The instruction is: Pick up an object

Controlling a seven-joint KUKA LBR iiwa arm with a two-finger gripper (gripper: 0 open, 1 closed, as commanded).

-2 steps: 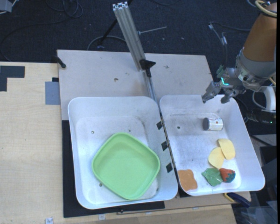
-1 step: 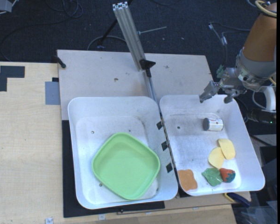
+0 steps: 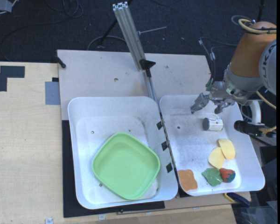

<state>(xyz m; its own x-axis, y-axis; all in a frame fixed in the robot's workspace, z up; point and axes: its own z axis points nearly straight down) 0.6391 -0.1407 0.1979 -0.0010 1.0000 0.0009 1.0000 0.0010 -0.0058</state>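
1. Your gripper (image 3: 209, 103) hangs open and holds nothing, above the right bin (image 3: 191, 139).
2. The small grey cylinder (image 3: 213, 123) lies just below it, not yet grasped.
3. The whole pick remains.

Smooth green plastic plate (image 3: 126, 166) in a scuffed, matt white bin (image 3: 79, 125).

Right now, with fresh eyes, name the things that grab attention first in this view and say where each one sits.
The big light green square plate lies in the left bin. In the right bin, yellow slices, a green and red piece and an orange square cluster at the near end. The pincer hangs above that bin's far end, beside a small grey cylinder.
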